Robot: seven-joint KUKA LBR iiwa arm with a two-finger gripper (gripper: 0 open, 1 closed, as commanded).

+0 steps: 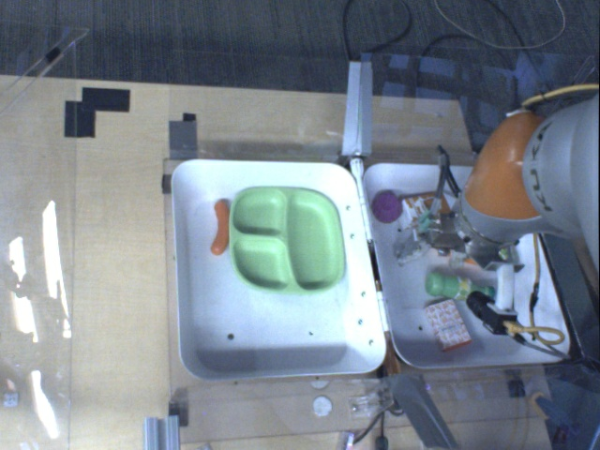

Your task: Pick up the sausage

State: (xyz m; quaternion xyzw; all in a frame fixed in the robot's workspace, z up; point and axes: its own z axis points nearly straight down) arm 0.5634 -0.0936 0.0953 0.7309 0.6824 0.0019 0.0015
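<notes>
The sausage (220,226) is a thin orange-red stick lying lengthwise on the floor of the left bin (202,326). It rests just left of the green divided plate (287,237), close to its edge. My gripper (419,235) is low over the right bin (408,345), far to the right of the sausage, with the bins' shared wall and the plate between them. The arm's grey body and orange band cover the right side of that bin. Nothing shows held at the gripper.
In the right bin a purple ball-like thing (386,204) sits at the back left. A green object (447,284) lies just below the gripper, and a small red-and-white patterned box (447,323) lies nearer the front. A metal post (355,106) stands behind the bins.
</notes>
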